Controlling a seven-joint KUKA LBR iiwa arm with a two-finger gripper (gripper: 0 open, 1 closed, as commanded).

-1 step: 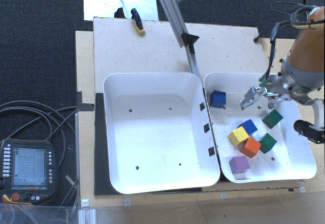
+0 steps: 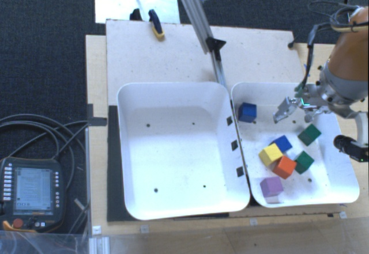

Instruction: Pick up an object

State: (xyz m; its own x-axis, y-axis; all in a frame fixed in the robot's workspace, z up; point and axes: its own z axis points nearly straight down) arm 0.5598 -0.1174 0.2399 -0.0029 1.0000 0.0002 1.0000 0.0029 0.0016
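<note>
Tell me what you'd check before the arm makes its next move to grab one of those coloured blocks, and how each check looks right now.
1. Blocks within the arm's bin: ok. All lie in the right bin.
2. A block standing free: ok. The blue cube sits alone near the divider.
3. Crowded blocks: not ok. The yellow cube, orange cube and another blue block touch or nearly touch.
4. Gripper over a target: not ok. It hangs above bare bin floor between the lone blue cube and the cluster.
5. Gripper carrying nothing: ok. No block sits between its fingers.
6. Fingers open enough: cannot tell.
</note>
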